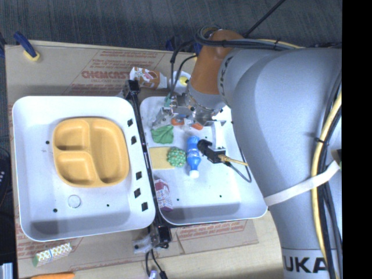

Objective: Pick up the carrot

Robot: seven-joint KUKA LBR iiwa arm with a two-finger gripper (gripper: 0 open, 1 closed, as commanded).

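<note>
Though wrist blocks much, I read two-finger metal gripper (179, 114) low at back of right white bin (232, 205); small orange carrot (197, 125) just right of fingertips, axis unclear. Finger spacing: cannot tell.

My claw (179, 114) sits low at the far end of the right bin (232, 205). The leafy piece (163, 133) lies at its seven o'clock, the bottle (193, 157) at its five o'clock. The knobbly ball (176, 156) touches the bottle at its nine o'clock. At the right bin's nine o'clock stands the left bin (29, 156), holding a divided plate (90, 151).
</note>
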